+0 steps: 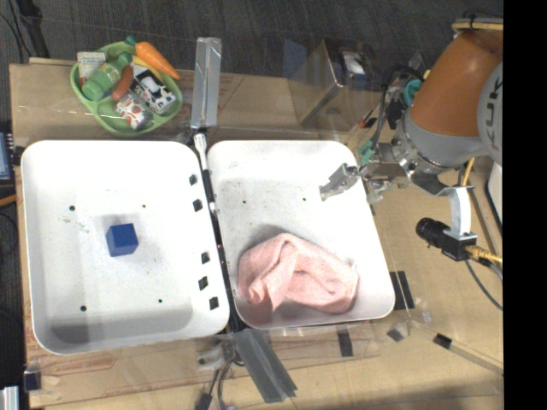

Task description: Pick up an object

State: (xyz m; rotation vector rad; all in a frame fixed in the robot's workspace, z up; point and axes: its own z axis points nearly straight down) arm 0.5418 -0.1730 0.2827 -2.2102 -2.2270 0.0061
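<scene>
So the arm (453, 84) comes in from the right and the gripper (340, 181) hangs over the upper right part of the right bin (282, 165), near its rim. It's small and a bit blurry, so I honestly can't tell whether it's spread or closed, and I see nothing in it. The pink cloth (295, 276) sits crumpled at the near end of that same bin, well apart from the gripper. Over in the left bin (51, 195) there's a blue cube (122, 238), sitting alone near the middle. Behind the left bin is a green bowl (115, 120) of toy food (carrot and some packets).
</scene>
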